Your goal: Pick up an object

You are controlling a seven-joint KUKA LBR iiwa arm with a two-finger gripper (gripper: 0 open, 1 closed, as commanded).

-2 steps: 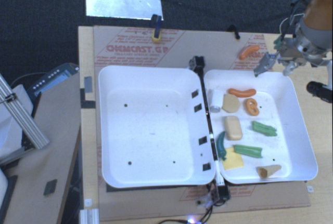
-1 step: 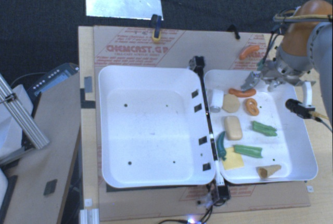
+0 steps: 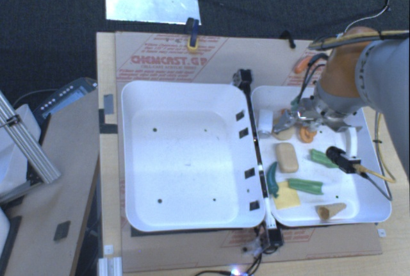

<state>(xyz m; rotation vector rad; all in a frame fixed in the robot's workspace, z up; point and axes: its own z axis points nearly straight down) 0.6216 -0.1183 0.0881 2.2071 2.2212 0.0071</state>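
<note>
Currently poised with the gripper (image 3: pixel 286 121) low in the upper left part of the right bin (image 3: pixel 378 204), just above a small tan piece (image 3: pixel 284 134). Released or clenched: cannot tell from this slant. Probably at the approach stage, with no grasp visible.

Treat the small tan piece as the likely target. Lying near the bin's left wall, between a white cylinder (image 3: pixel 264 120) and an orange ring (image 3: pixel 308 134), with a tan loaf (image 3: pixel 287 157) just below.

Centre over the piece before descending, so as not to nudge the cylinder or snag the ring. Descend straight, close only once astride the piece, then lift slowly and check for something actually held. Keep clear of the wall shared with the left bin (image 3: pixel 141 204).
</note>
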